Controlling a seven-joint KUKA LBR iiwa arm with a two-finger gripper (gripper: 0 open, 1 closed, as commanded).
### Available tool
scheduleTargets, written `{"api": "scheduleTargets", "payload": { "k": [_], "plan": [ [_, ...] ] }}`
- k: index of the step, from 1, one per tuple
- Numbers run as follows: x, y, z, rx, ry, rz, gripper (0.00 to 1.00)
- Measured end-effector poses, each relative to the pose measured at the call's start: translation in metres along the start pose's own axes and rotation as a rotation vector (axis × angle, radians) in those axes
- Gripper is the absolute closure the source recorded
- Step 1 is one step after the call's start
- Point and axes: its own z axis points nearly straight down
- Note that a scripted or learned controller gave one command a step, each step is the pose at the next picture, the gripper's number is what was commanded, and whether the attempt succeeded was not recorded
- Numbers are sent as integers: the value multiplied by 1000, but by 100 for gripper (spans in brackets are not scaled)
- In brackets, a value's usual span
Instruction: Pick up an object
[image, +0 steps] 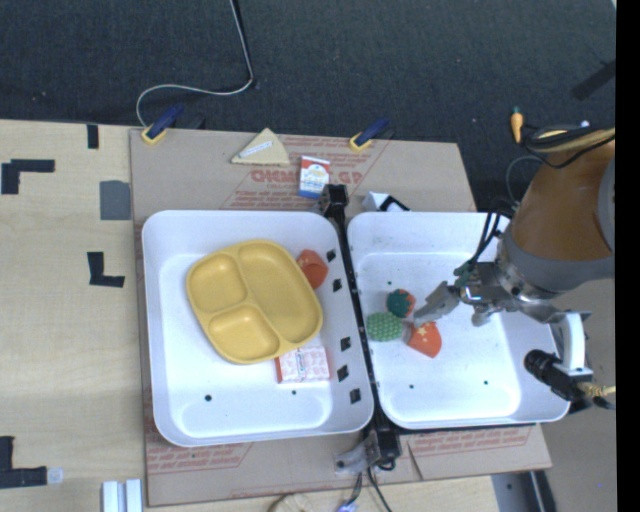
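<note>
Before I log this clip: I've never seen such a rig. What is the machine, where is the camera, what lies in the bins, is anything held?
One camera looks down at a slant on two white bins. The arm, grey and orange, reaches in from the right; its gripper is low in the right bin, beside a green ball, a green lump and an orange piece. I cannot tell whether anything is gripped. The left bin holds a yellow tray, an orange thing and a small box.
</note>
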Motion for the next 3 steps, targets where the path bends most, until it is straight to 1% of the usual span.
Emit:
{"api": "scheduleTargets", "payload": {
  "k": [1, 2, 3],
  "plan": [
    [-6, 44, 124, -16, -3, 3, 0],
    [7, 98, 136, -7, -1, -1, 0],
    [6, 98, 127, -6, -2, -1, 100]
  ]
}}
